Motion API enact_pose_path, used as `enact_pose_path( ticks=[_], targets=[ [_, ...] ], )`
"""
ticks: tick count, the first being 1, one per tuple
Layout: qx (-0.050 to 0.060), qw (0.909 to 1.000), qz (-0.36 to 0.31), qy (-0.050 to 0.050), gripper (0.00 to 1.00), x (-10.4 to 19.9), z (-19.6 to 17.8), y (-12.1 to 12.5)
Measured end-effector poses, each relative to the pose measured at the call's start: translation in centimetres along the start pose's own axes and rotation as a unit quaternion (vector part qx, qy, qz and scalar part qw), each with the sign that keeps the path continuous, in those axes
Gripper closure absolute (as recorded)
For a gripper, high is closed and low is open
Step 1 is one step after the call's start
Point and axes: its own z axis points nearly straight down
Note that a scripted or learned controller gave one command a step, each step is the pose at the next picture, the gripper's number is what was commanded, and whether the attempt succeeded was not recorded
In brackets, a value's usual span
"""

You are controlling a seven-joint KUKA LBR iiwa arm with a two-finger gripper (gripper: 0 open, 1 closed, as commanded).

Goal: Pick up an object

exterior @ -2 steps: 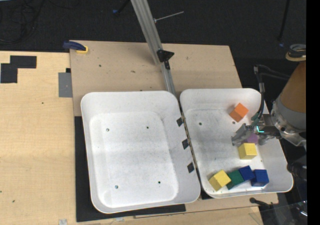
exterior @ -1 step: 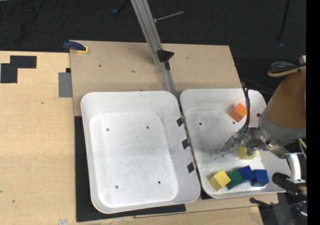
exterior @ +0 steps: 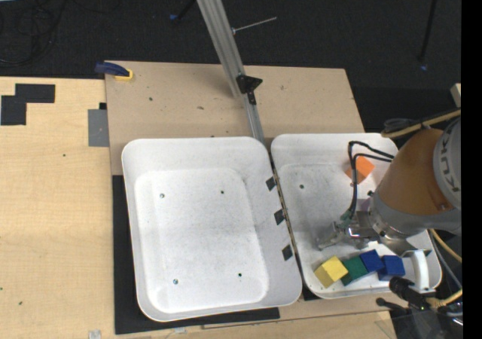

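The claw point(exterior: 337, 237) is seen low in the right-hand bin point(exterior: 312, 160), its metal fingers pointing left toward the bin's bare floor. Whether those fingers are open or closed cannot be told, and nothing can be made out between them. Just below the claw, at the bin's near edge, a yellow block point(exterior: 330, 271) is found, with a green block point(exterior: 355, 268) touching its right side and a blue block point(exterior: 373, 260) beside that; a second blue block point(exterior: 393, 266) lies further right. An orange object point(exterior: 364, 169) is partly hidden behind the arm point(exterior: 414, 183) near the far wall. The left-hand bin point(exterior: 199, 228) sits alongside, joined by black clips point(exterior: 277, 216)
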Motion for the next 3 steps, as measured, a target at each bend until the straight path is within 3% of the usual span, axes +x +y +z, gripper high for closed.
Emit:
enact_pose_path(
  ticks=[1, 2, 3],
  targets=[
    [-0.004, 1.0000, 0.001, -0.001, 0.00, -0.1, 0.3, 0.0],
    [-0.003, 1.0000, 0.005, 0.000, 1.00, -0.2, -0.6, 0.0],
    [-0.006, 1.0000, -0.002, -0.002, 1.00, 0.8, -5.6, -0.2]
  ],
)
